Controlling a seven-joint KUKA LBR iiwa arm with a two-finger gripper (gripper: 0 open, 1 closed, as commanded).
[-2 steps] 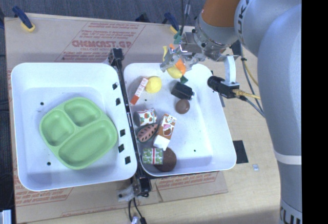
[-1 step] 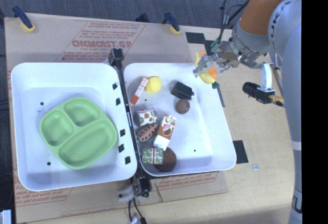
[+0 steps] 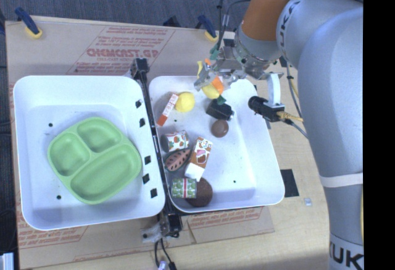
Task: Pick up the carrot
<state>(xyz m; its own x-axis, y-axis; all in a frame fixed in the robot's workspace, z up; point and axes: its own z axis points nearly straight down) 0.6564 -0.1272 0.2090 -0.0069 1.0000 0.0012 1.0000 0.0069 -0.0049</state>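
End effector (image 3: 216,84) closed around carrot (image 3: 216,85), above right bin (image 3: 265,164).

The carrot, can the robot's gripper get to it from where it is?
Probably yes. The gripper hangs over the right bin's far end, and something orange, likely the carrot, sits right at its fingers with nothing lying over it.

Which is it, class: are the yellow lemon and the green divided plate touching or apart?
Apart. The camera view shows the lemon lying in the right bin, while the green divided plate sits in the left bin, with the bins' walls between them.
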